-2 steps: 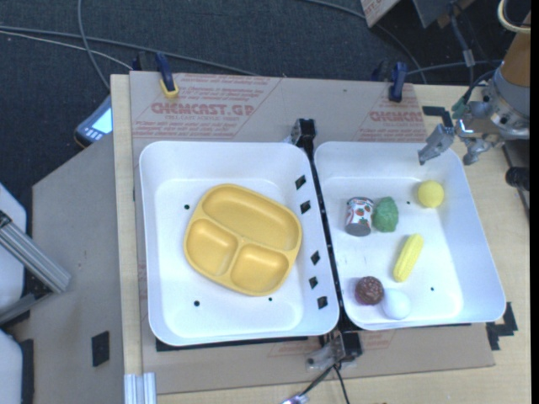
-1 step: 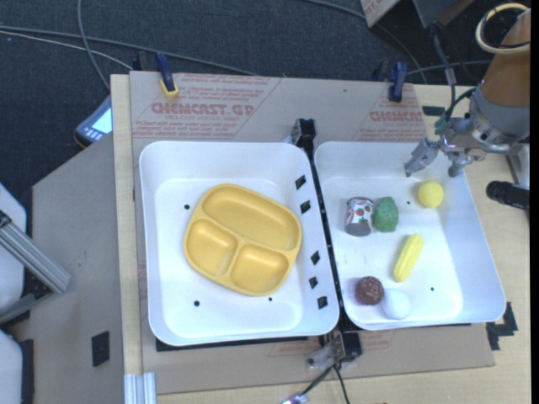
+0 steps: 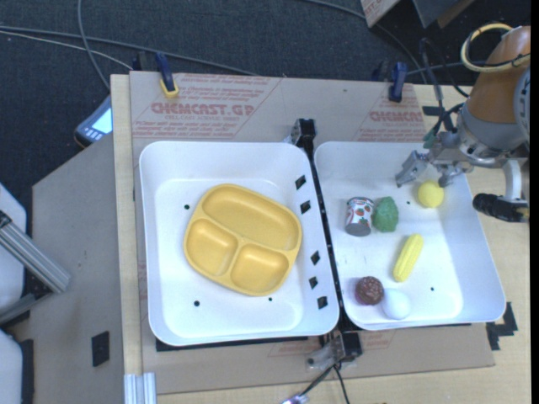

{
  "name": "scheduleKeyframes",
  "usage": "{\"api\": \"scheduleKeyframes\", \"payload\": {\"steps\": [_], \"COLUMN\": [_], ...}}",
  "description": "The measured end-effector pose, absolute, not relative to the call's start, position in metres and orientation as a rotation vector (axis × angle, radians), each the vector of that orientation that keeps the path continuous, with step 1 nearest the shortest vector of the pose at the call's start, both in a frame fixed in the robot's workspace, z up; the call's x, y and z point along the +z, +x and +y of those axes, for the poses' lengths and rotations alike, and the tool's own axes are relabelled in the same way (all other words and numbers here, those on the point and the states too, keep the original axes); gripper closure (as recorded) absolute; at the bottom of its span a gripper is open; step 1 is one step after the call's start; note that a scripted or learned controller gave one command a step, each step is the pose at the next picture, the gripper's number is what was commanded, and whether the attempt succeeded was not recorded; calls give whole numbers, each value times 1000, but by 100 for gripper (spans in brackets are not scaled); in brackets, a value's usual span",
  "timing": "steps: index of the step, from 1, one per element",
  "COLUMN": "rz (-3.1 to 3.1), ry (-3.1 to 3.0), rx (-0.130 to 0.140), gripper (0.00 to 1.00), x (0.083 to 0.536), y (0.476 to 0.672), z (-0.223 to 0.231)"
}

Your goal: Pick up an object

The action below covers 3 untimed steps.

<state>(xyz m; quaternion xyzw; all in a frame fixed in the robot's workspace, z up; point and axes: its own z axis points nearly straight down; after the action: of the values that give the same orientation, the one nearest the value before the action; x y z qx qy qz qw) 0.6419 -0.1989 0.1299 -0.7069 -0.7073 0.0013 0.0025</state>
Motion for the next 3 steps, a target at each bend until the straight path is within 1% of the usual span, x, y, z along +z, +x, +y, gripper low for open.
{"api": "scheduleKeyframes", "payload": {"steps": [1, 2, 3], "rz": [-2225, -2225, -2225], "ry": [-2221, -2225, -2223], "rx": [-2, -4, -3], "gripper": [100, 100, 100], "x": [145, 190, 204], "y": [644, 643, 644], "z": [-199, -203, -203]}}
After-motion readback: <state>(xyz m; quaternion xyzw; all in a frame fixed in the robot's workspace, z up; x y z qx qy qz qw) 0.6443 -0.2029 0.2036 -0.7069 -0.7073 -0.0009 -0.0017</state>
